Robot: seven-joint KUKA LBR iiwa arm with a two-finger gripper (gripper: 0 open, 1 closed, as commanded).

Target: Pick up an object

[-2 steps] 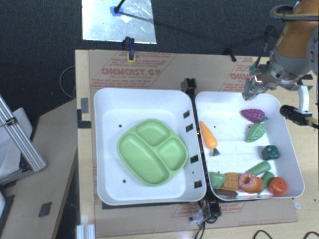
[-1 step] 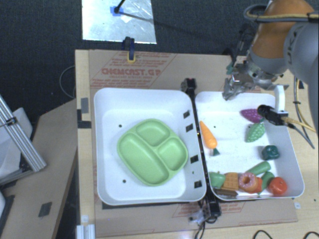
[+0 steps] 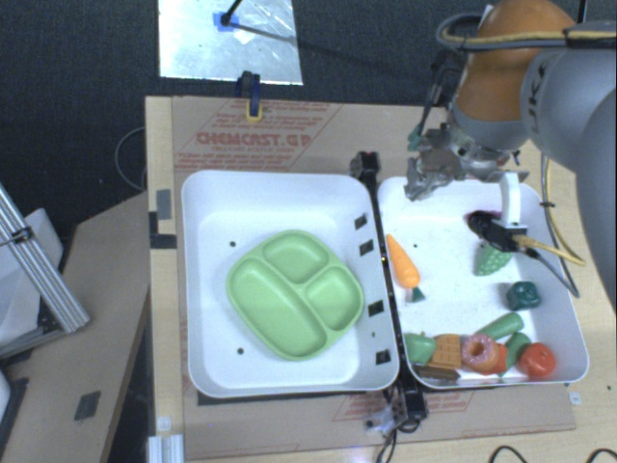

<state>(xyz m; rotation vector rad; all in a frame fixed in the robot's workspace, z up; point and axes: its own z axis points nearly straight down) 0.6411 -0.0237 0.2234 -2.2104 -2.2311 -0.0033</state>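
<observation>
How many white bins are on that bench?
2. The left bin holds a green divided plate. The right bin, touching it along the middle, holds toy food such as a carrot, with the robot's hand above its far end.

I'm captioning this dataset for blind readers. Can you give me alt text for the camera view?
A grey robot arm reaches in from the right, its hand over the far corner of the right bin, which holds a toy carrot and other toy foods along its near edge. The left bin holds a green divided plate.
</observation>
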